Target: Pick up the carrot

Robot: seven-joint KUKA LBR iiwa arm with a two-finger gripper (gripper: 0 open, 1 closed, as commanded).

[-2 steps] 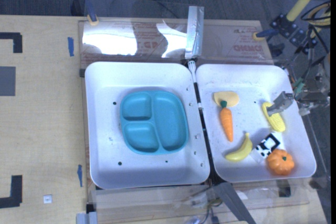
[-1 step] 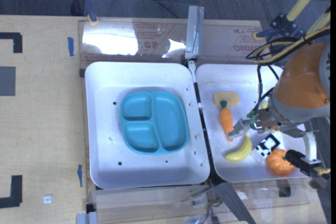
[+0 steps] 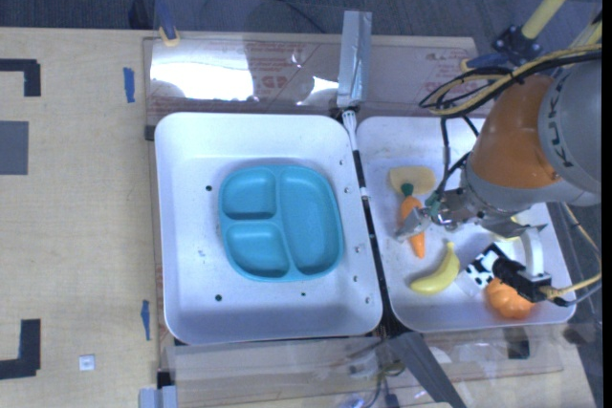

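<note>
presently: small orange carrot with green top (image 3: 413, 226) is lying in the right shallow white bin (image 3: 382, 282), long axis running near-to-far, green end pointing toward the far wall. end effector (image 3: 427, 214) is hovering just beside it; grip state cannot be told. risk: curved yellow banana (image 3: 435, 273) nearby could be getting nudged or pinched instead.

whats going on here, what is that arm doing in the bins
A grey arm with an orange band reaches in from the right over the right white bin. Its two-finger gripper is down at the small orange carrot, which lies in that bin near a yellow wedge-shaped piece, a yellow banana and an orange round fruit. Whether it has hold of the carrot is not clear. The left white bin holds a blue divided plate.
</note>
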